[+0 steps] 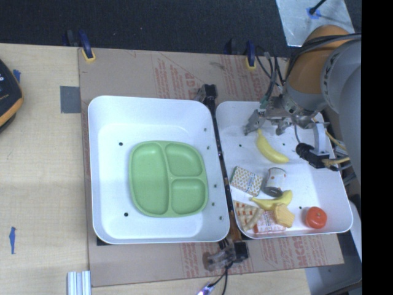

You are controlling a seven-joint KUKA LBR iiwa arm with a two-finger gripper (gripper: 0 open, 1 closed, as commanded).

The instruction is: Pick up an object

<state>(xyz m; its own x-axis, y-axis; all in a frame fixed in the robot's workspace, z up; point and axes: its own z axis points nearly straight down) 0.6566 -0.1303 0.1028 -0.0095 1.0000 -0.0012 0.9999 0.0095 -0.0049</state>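
While the grey two-finger gripper (265,123) hovers low over the right white bin (331,183), its fingers spread and holding nothing, the curved yellow plastic banana (270,149) lies on the bin floor just beneath them.

A single fixed camera looks down at a slant from above, taking in both white bins (153,112); the arm (319,72), entering right, appears partly cropped.
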